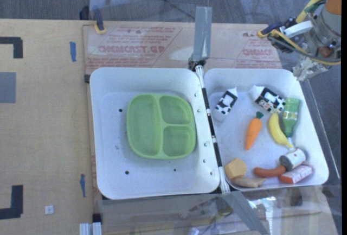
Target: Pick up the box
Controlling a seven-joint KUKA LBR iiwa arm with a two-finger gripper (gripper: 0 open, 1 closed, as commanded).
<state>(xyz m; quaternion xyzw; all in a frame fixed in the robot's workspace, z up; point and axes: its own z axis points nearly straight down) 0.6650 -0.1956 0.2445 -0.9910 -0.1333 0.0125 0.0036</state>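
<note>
Camera view:
- The arm (325, 22) reaches in at the upper right, with yellow and black cables looped around its wrist.
- The gripper (308, 69) hangs over the far right corner of the right bin (320, 144), at its rim. It is blurred and small, so I cannot tell whether it is open or closed. Nothing shows in its grasp.
- The box (296, 175), red and white, lies flat in the near right corner of the right bin, well apart from the gripper.
- A small can (291, 159) lies on its side just behind the box, touching or nearly touching it.
- A sausage (268, 171) lies left of the box, its end by the can.
- A tan bread piece (235, 167) and a pale roll (248, 182) sit at the near left of that bin.
- A carrot (252, 132) lies near the bin's middle, with a banana (277, 131) to its right.
- A green bottle (290, 113) lies beside the banana, close to the right wall.
- Two cow-patterned cartons lie at the far side: one (225, 103) by the left wall, the other (269, 100) near the bottle's top.
- The left bin (103, 136) holds a green divided plate (161, 126) at its middle.
- Both bins rest on a cardboard sheet (130, 46) on the bench (43, 120).
</note>
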